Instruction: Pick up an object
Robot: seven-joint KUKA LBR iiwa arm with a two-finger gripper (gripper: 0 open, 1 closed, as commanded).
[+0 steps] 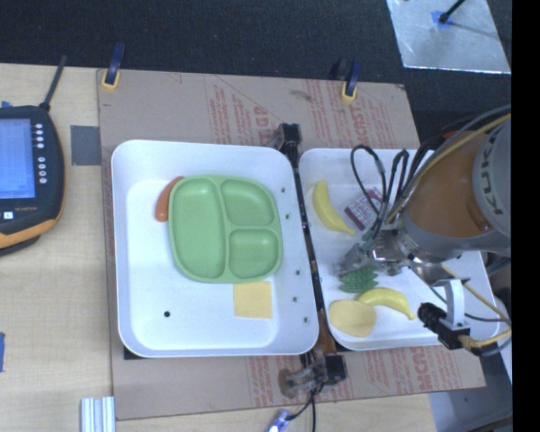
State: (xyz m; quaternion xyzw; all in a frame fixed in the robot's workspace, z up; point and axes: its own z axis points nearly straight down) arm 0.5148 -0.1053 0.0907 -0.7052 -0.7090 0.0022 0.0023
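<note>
On the table, the left bin (130, 241) holds a green tray (223, 228), an orange thing (165, 200) tucked under its left edge, and a yellow square (253, 300). The right bin (328, 165) holds a banana (328, 207), a pale yellow piece (352, 317), a green leafy thing (358, 278) and a second banana (389, 301). The arm (454, 196) reaches in from the right, bent low over this bin. Its tool (364, 255) sits just above the leafy thing; I cannot tell whether it is spread or pinching.
</note>
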